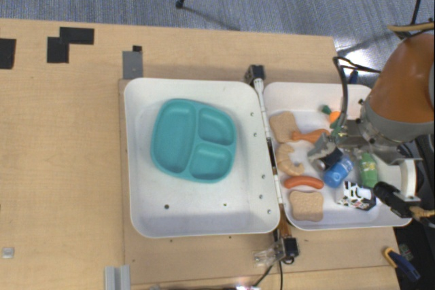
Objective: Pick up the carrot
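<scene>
Partly hidden — carrot [309, 136] under gripper [325, 149]; grip state unclear, arm blocks.

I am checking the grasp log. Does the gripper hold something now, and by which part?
It cannot be told. The gripper is low over the right bin, beside the carrot; no object shows between the jaws.

Plastic bins on a wooden bench

The two white bins [204, 214] look smooth and slightly glossy; the teal plate [194, 140] looks matt plastic; the bench [61, 166] shows pale wood grain.
</scene>
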Available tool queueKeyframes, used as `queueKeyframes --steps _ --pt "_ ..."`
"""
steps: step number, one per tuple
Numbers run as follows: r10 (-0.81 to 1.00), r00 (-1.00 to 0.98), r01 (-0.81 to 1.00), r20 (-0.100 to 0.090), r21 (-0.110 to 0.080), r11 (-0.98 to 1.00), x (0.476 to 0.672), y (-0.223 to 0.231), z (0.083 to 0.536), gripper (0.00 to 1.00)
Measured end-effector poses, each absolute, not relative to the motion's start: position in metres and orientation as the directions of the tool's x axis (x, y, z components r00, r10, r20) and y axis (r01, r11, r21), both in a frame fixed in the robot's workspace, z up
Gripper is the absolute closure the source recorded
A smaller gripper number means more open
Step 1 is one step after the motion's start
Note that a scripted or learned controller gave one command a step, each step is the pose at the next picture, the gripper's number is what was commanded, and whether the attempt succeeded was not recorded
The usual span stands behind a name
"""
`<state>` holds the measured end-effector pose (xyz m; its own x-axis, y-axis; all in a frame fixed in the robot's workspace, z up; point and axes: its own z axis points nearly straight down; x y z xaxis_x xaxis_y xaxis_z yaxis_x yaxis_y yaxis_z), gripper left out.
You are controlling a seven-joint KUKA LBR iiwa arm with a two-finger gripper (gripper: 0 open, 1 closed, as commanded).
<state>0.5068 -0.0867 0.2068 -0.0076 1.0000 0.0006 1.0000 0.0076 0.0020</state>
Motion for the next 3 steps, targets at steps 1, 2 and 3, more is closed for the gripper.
queueKeyframes --steps 1,2,3 --pt "0.988 -0.156 0.988 -0.004 0.008 0.156 0.580 -0.130 0.217 0.00" --pt "0.947 -0.321 0.947 -0.008 0.014 0.321 0.650 -0.174 0.089 0.00" --pt "0.945 -0.327 0.945 -0.012 0.018 0.327 0.653 -0.172 0.101 1.00"
